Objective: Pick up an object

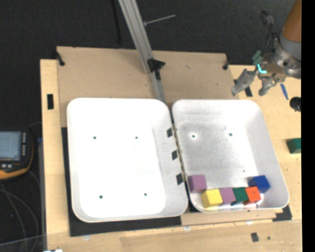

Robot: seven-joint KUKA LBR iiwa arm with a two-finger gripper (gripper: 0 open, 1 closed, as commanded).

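- The gripper hangs over the bench beyond the far right corner of the right bin, outside its rim; its two fingers stand spread apart with nothing between them.
- The arm's orange band shows at the upper right, above the grey wrist.
- All the objects lie along the near edge of the right bin, well apart from the gripper — the bare bin floor lies between them.
- A purple block sits alone, just beside the divide between the bins.
- Nearer the rim a row runs left to right: yellow block, a second purple block, green block, orange block, each touching or nearly touching its neighbour.
- A blue block sits just behind the orange one, near the bin's right wall.
- The left bin lies alongside, its rim touching the right bin's.
- A slanted metal post rises from the far side of the bench, between the two bins — clear of the gripper.
- A small green thing rests on the bench right of the right bin.
- A handheld screen device lies off the bench at left.
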